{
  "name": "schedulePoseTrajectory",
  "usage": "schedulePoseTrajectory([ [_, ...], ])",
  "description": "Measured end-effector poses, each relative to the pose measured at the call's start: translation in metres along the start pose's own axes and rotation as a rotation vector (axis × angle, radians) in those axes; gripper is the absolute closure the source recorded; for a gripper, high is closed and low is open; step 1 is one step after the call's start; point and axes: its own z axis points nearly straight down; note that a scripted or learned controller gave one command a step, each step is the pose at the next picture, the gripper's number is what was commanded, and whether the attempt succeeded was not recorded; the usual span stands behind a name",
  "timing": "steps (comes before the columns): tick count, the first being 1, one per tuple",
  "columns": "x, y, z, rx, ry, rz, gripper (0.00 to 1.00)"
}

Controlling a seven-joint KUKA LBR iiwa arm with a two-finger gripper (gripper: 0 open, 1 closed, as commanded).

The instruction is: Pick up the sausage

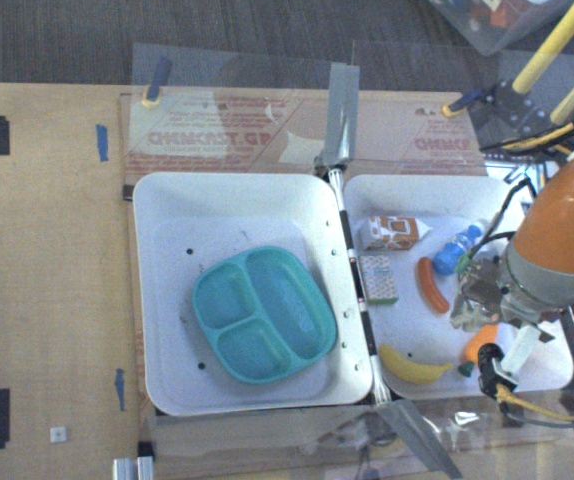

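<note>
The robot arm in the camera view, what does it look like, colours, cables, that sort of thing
The arm is a rounded grey body with a broad orange band above the wrist. Below it sits a cluttered grey metal wrist assembly leading to the gripper. Black cables loop around the wrist, and a white bracket with a black fitting and yellowish cable hangs at its lower side.

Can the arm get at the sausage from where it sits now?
Probably yes. The sausage lies bare on the right bin's floor, apart from the carton and the banana, with nothing on top. The gripper is just to its right.
</note>
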Motion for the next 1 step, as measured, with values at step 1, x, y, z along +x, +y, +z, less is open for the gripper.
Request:
schedulePoseTrajectory([
  [1,0.001,-0.0007,0.0482,0.006,0.001,0.465,1.0],
])
